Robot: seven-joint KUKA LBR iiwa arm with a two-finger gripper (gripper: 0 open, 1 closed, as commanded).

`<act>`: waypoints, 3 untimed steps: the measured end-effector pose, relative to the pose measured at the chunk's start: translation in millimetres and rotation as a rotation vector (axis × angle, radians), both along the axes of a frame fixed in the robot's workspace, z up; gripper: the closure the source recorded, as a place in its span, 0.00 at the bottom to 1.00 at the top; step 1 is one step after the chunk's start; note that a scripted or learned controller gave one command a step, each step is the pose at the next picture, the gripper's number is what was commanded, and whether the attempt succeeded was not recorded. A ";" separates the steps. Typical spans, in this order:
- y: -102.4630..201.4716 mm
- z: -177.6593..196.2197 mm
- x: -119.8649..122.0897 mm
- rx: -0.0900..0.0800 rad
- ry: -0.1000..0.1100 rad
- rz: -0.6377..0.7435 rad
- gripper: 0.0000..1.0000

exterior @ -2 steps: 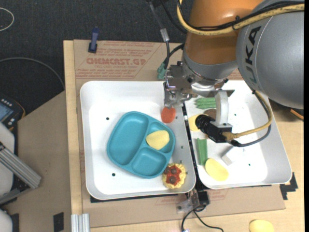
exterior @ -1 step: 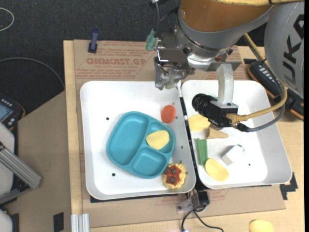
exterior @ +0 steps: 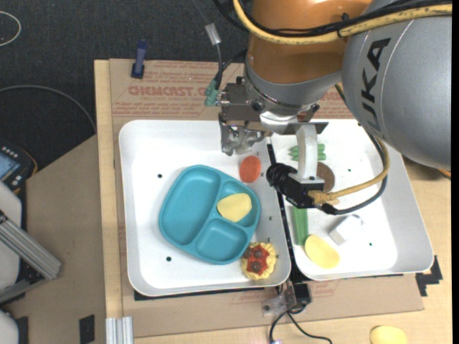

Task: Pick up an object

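My gripper [exterior: 237, 140] hangs over the back edge of the left bin [exterior: 140, 192], close to the divider between the bins. Just in front of it and below lies a small orange-red round object [exterior: 249, 168] on the bin floor, apart from the gripper. A blue divided plate [exterior: 197, 217] sits in the middle of the left bin with a pale yellow piece [exterior: 234, 206] in its right compartment. At the plate's front right corner rests a red and yellow toy [exterior: 259, 259].
The right bin [exterior: 401, 213] holds a green stick [exterior: 300, 222], a yellow oval piece [exterior: 321, 251], a white block [exterior: 346, 229], a brown disc [exterior: 326, 175] and a green item [exterior: 318, 151] at the back. The arm's bulk and its cables overhang the right bin's back half.
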State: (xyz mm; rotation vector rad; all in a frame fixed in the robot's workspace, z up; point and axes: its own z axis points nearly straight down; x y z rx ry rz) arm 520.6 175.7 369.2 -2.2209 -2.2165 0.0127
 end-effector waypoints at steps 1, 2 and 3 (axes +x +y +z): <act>-37.8 -116.5 59.3 0.000 -0.002 -0.003 1.00; -54.0 -258.4 36.7 0.003 -0.017 0.001 1.00; -67.3 -103.7 9.8 0.007 -0.025 0.003 1.00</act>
